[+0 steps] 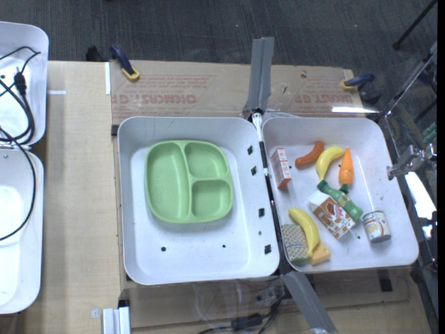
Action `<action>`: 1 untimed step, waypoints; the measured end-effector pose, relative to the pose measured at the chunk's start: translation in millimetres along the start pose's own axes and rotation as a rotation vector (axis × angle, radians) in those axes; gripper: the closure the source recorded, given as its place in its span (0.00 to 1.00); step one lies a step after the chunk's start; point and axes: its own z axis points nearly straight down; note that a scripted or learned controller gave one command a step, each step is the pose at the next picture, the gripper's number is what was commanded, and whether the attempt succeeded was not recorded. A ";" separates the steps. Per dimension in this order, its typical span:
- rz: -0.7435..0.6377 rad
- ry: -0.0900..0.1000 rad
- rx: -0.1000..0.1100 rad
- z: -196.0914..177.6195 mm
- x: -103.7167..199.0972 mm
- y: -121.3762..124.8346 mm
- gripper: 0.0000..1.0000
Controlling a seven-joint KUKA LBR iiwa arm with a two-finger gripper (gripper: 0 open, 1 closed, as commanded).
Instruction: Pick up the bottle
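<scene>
Green plastic bottle (341, 199) lying flat near the middle of the shallow white bin (393, 252) on the view's right. Long axis slanting from upper left to lower right; neck end too small to tell. Lower side touching a flat brown-and-white printed packet (332, 221). Just above, an orange carrot-shaped toy (345, 169); near the lower end, a small white can (375, 226).

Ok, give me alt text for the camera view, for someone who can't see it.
Two shallow white bins sit side by side on a bench: the left bin holds a green divided plate, and the right bin holds toy food with a green bottle lying among it, between two bananas, a carrot and a small can.
</scene>
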 end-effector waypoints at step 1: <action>0.121 0.002 -0.006 176.3 46.3 4.1 0.00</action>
